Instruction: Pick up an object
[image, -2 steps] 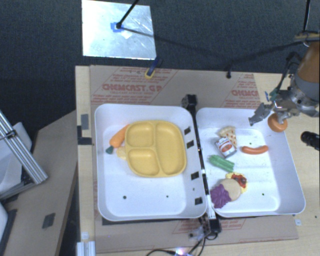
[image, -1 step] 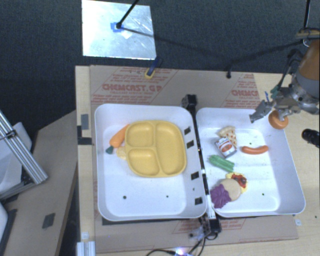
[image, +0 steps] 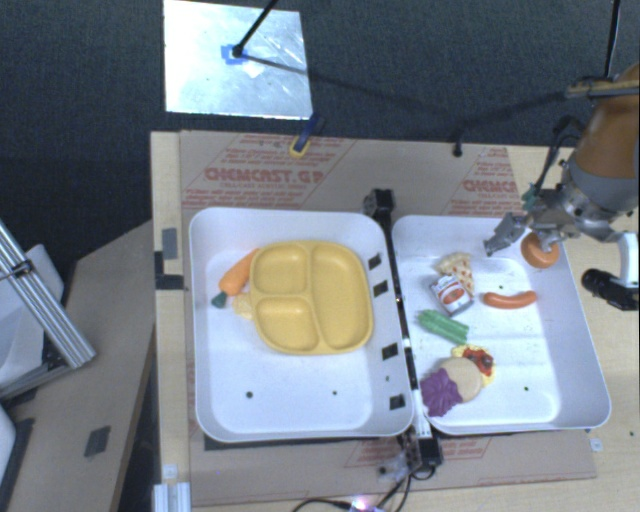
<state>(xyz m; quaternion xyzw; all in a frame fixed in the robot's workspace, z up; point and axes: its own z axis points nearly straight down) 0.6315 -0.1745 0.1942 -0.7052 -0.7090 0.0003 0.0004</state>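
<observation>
Fingers of the gripper (image: 522, 238) at the frame's right seem clamped on an orange round piece (image: 541, 252), lifted above the right bin (image: 570, 380); pick looks nearly done

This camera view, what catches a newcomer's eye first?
Probably the yellow tray filling the left bin, with a carrot tucked against its left side. Next, the toy food scattered in the right bin, such as a sausage, and the arm reaching over that bin's far right corner.
</observation>
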